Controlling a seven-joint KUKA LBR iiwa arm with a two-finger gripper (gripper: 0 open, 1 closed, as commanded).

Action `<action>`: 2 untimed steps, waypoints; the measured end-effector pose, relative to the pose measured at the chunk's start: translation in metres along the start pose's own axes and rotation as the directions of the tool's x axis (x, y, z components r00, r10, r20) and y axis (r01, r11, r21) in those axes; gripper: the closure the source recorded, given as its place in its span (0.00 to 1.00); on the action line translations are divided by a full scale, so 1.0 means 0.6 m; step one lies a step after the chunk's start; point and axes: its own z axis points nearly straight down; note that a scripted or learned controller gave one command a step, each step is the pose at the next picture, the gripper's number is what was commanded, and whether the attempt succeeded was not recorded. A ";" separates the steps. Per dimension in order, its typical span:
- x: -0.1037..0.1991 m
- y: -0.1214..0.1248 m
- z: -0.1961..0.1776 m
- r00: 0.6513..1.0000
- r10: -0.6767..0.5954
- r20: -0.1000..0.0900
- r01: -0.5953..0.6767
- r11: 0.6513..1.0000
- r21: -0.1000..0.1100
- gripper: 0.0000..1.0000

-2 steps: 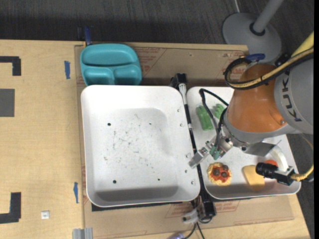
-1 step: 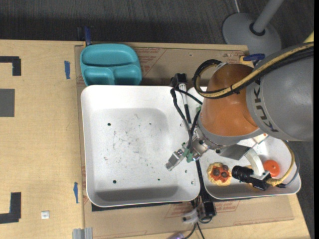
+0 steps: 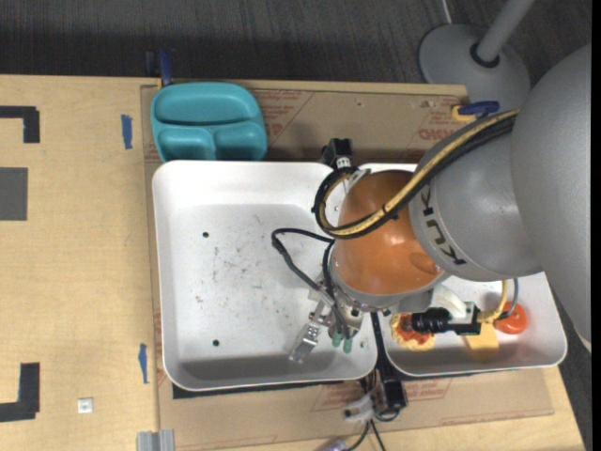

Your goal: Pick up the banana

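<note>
**A:** Start at the hand. Where is it, and how does it stand?

**B:** The hand [image 3: 324, 338] is low in the left bin [image 3: 174, 252], at its near right corner, close to the wall it shares with the right bin [image 3: 554, 346]. I cannot tell whether it is wide or narrow, because wires cross it and the arm [image 3: 526, 205] hangs over it. I see nothing yellow at it, only white bin floor around it.

**A:** And the banana?

**B:** There is a yellow piece in the right bin, against its near wall, that I take to be the banana [image 3: 481, 340]. I am not sure of that, since only a short stretch of it shows below the arm. An orange thing [image 3: 513, 320] lies just beside it on the right, and a red-and-orange thing [image 3: 406, 328] sits nearer the shared wall.

**A:** Which way must the hand go, then?

**B:** To the right, by my judgement, over the shared wall and into the other bin, keeping about as near as it is now. The banana's long axis I cannot make out, so the wrist turn stays an open question.

**A:** Anything else out there?

**B:** A teal tray [image 3: 208, 120] sits on the worktop [image 3: 75, 252] beyond the left bin's far edge, well apart from all of this.
</note>
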 end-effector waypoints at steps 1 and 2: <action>0.049 0.111 0.022 0.961 -0.276 0.007 0.277 0.961 -0.003 0.00; -0.032 0.207 -0.037 0.997 -0.079 0.006 0.079 0.997 -0.003 0.00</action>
